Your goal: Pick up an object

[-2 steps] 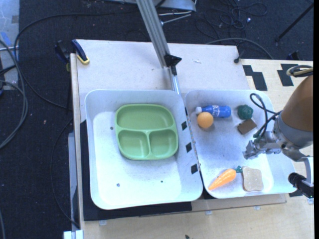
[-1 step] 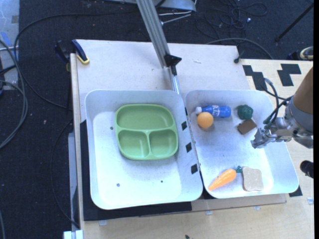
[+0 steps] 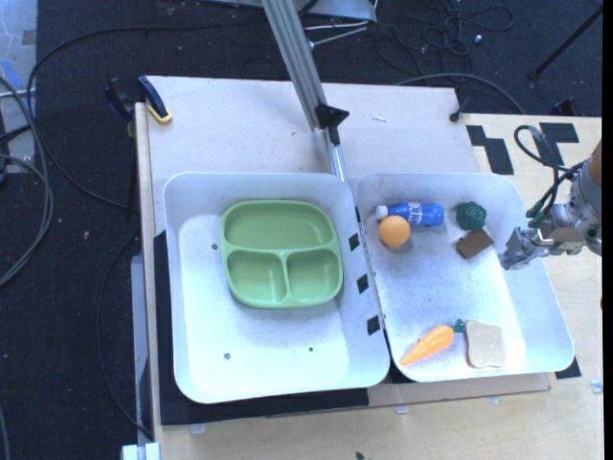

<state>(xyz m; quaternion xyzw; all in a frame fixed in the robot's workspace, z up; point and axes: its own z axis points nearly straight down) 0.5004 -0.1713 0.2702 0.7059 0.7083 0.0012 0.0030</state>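
Two shallow white bins of matt, faintly speckled plastic on a pale wooden bench. In the left one, a green divided tray of smooth, softly glossy plastic. Far off, a ribbed metal pole, dull silver, over dark rough carpet.

Two white bins sit side by side on the desk. The left bin holds one green divided tray with three compartments. The right bin, just beside the tray's bin, holds six things: one blue bottle, one orange ball touching the bottle, one dark green round object, one brown block just below that green object, one toy carrot, and one pale slice of bread beside the carrot.
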